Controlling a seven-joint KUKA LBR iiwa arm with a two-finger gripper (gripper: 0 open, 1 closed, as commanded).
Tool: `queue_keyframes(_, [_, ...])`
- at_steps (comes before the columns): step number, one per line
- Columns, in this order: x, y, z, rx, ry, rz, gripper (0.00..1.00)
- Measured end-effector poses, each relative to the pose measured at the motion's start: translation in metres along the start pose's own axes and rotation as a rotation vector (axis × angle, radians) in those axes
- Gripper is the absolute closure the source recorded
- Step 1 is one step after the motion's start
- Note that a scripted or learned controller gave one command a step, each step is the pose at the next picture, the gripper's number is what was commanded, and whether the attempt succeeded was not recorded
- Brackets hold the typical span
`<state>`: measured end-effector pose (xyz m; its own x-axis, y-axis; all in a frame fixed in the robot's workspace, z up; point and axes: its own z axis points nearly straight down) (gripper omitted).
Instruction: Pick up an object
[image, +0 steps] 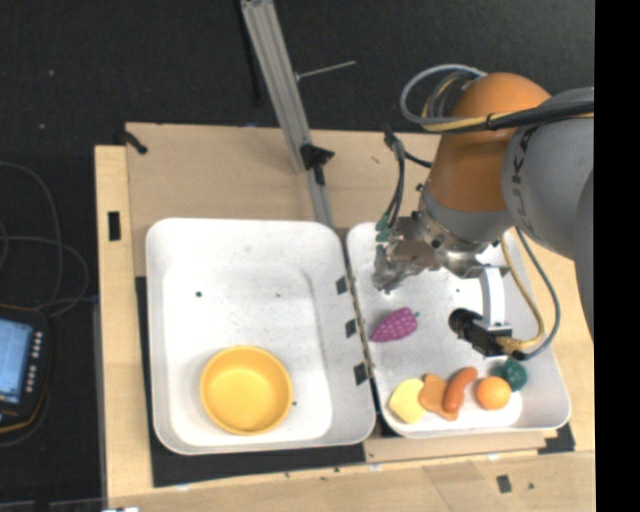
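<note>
camera view: hand (392, 272) is hovering right of center, just above the purple grapes (395, 325) lying in the right bin (548, 405). can't tell its grip state. nothing's lifted, so the whole pick is remaining.

The gripper (388, 280) hangs over the right bin (545, 410), with a purple grape bunch (394, 326) just at its six o'clock.

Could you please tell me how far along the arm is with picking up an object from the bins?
Done: the gripper is positioned over the right bin, above the purple grape bunch. In hand: nothing visible. Left: descend, grasp and lift; the grapes, carrot and orange all lie in the bin.
</note>
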<state>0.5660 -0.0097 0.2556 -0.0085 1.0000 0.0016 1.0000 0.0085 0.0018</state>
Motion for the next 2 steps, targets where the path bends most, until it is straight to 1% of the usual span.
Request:
queue_keyframes(1, [0.044,0.011,0.000,0.001,-0.001,0.002,1.00])
queue_keyframes(2, [0.087,0.039,0.002,0.000,-0.001,0.002,1.00])
